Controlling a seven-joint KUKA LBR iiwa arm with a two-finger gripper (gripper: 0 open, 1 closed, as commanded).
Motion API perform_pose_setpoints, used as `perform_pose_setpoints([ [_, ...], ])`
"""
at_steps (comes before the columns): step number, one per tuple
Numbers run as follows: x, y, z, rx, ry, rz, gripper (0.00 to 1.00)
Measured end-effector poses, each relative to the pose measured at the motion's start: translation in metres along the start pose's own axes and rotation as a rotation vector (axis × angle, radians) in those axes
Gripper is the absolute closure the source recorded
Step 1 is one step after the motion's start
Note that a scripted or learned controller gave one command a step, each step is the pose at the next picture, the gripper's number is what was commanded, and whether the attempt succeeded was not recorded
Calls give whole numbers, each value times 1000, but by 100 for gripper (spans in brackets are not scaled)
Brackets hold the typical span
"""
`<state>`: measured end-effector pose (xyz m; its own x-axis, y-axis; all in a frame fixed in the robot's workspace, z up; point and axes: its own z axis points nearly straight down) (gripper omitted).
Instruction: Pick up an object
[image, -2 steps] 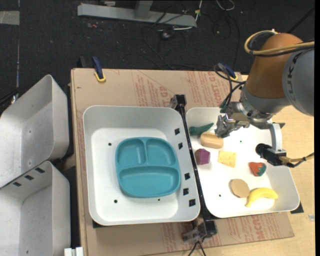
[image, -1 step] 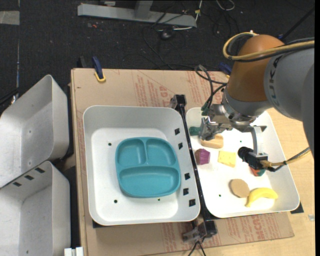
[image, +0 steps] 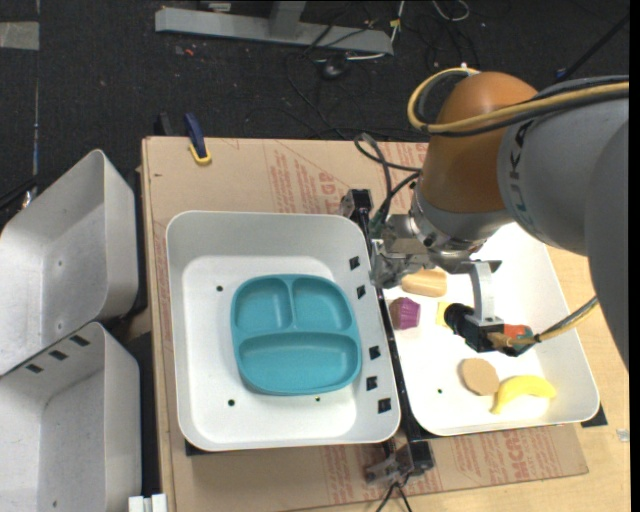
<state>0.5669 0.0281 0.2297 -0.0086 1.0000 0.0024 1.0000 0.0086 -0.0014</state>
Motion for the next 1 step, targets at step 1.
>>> perform_pose_setpoints([
  [1, 39, -26, 1, 2, -1, 1, 100],
])
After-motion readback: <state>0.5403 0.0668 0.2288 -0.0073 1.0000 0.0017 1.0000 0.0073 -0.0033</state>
